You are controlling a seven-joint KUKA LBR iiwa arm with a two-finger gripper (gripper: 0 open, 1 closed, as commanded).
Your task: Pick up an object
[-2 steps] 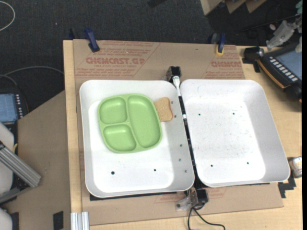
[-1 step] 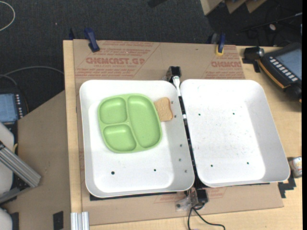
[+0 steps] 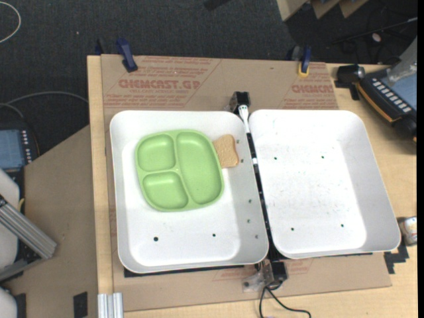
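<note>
- The cracker [image 3: 227, 151], tan and flat, lies in the left bin [image 3: 132, 244], touching the tray [image 3: 177, 170] at the tray's 2 o'clock.
- It is probably light, stiff and brittle; pinch its free edges gently.
- The tray's three compartments look bare.
- The right bin [image 3: 318, 184] holds specks.
- The end effector's state cannot be told.

A brown board [image 3: 199, 85] printed with red lettering covers the bench and bears the left bin [image 3: 179, 250]. The right bin [image 3: 318, 177] lies just beside the left bin, their inner edges touching along a dark seam.
</note>
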